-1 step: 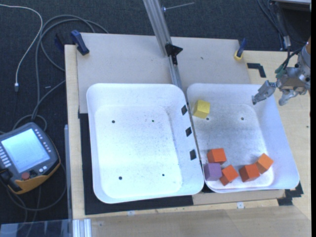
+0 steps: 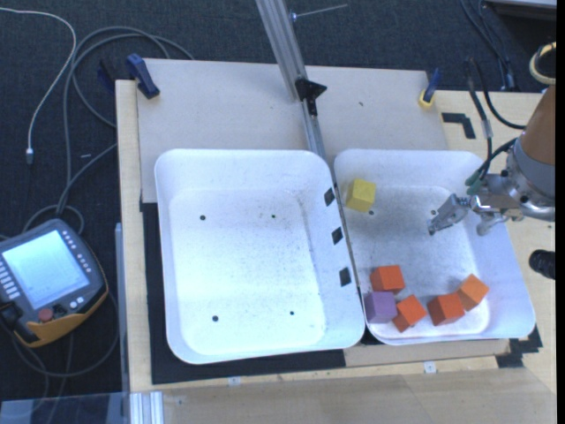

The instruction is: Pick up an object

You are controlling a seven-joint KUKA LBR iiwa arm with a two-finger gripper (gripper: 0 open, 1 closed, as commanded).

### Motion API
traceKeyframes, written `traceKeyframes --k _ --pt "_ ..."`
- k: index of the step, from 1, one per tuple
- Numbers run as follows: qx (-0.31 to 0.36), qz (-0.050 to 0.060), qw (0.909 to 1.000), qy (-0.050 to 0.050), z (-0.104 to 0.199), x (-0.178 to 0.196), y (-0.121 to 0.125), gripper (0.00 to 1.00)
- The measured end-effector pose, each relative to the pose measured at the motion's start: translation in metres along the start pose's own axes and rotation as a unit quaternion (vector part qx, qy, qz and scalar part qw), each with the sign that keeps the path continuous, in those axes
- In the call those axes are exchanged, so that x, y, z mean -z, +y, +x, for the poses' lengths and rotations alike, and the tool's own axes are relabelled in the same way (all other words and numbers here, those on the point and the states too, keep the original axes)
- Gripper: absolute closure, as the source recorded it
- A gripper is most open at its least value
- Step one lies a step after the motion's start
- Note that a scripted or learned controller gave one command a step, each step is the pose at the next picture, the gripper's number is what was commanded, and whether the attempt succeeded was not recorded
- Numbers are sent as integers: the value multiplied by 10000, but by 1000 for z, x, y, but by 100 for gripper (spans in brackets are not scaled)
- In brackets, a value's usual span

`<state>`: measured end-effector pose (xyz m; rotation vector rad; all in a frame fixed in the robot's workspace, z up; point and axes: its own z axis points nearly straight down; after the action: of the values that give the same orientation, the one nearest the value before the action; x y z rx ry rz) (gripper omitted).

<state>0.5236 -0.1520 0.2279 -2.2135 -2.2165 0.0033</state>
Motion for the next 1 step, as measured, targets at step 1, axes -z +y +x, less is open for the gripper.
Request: traceKeyframes --k 1 --pt "13 2 10000 0 45 -46 -32 0"
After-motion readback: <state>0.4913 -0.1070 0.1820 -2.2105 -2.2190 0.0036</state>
